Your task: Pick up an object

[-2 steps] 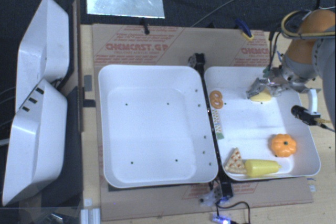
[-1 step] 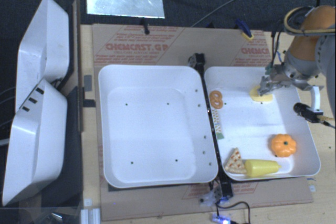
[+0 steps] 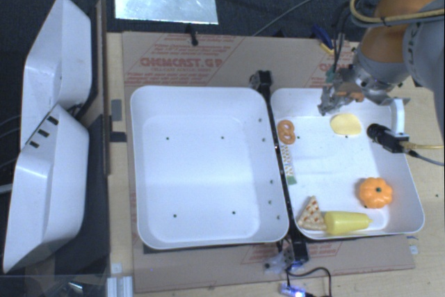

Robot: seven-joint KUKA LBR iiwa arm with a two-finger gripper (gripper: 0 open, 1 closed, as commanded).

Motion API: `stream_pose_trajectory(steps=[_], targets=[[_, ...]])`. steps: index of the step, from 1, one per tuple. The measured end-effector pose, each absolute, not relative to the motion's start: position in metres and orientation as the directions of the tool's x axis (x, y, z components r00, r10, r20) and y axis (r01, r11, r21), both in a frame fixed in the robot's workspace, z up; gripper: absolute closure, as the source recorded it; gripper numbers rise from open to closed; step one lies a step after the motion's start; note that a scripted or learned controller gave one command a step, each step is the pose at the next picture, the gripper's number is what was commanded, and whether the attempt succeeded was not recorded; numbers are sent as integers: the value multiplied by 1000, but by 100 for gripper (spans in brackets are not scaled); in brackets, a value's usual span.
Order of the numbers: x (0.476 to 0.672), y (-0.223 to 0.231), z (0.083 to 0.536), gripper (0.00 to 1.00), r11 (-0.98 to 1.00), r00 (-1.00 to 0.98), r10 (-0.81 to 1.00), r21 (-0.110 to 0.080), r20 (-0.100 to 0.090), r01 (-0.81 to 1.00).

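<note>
Gripper (image 3: pixel 332 102) low over the right bin's (image 3: pixel 400 181) far side, jaw state impossible to tell, pale yellow disc (image 3: pixel 345 124) just beside it toward the near side, not between the jaws, one pretzel (image 3: pixel 286 131), one orange pumpkin (image 3: pixel 375 193), one yellow block (image 3: pixel 345 222), one cracker wedge (image 3: pixel 311 214), left bin (image 3: pixel 149 149) alongside.

Two bins side by side on the worktop (image 3: pixel 208 52), touching along the middle. Right bin (image 3: pixel 410 219): pretzel (image 3: pixel 286 131) by the dividing wall, round flat piece (image 3: pixel 345 124) to its right near the back, pumpkin (image 3: pixel 375 193) toward the right wall, wedge (image 3: pixel 311 214) and corn cob (image 3: pixel 345 222) side by side at the front. Claw (image 3: pixel 332 99) over the back of the right bin, just left of the flat piece. Left bin (image 3: pixel 139 149) beside it
</note>
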State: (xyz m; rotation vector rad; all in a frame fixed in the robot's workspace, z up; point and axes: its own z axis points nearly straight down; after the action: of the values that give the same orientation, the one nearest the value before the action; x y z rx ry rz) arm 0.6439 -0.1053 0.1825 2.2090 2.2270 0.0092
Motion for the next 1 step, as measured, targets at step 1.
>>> stream_pose_trajectory(steps=[1], targets=[[642, -110, 178, 0, 0, 0, 1000, 1, 0, 1000]])
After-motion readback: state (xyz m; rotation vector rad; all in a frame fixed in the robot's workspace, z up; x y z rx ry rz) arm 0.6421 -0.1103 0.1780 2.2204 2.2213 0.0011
